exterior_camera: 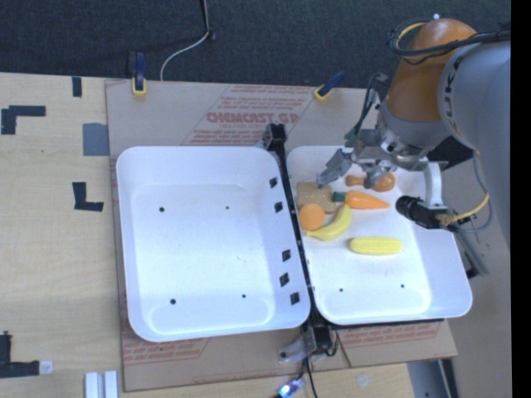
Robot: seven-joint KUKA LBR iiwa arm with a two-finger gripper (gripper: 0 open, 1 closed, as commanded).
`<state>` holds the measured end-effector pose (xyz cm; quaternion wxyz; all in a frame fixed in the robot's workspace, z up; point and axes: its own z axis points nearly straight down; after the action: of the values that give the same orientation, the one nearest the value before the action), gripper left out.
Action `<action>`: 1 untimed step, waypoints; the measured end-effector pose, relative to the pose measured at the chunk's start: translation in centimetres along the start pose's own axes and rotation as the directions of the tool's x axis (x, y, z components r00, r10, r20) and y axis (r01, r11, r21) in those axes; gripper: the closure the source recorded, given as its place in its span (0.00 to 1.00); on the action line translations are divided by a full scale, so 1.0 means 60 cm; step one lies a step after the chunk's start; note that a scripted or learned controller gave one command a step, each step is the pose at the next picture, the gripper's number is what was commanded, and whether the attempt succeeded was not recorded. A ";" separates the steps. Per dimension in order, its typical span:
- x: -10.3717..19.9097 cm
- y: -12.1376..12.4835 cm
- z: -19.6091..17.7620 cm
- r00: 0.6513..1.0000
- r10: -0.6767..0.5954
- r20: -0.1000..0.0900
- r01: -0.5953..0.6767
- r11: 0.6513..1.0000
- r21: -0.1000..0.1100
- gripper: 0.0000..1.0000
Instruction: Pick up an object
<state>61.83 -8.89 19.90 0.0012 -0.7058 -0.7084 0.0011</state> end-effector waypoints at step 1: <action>0.097 -0.064 0.027 1.000 -0.002 -0.002 0.002 1.000 0.003 0.00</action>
<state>57.98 -3.09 18.27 0.0029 -0.7051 -0.7091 0.0012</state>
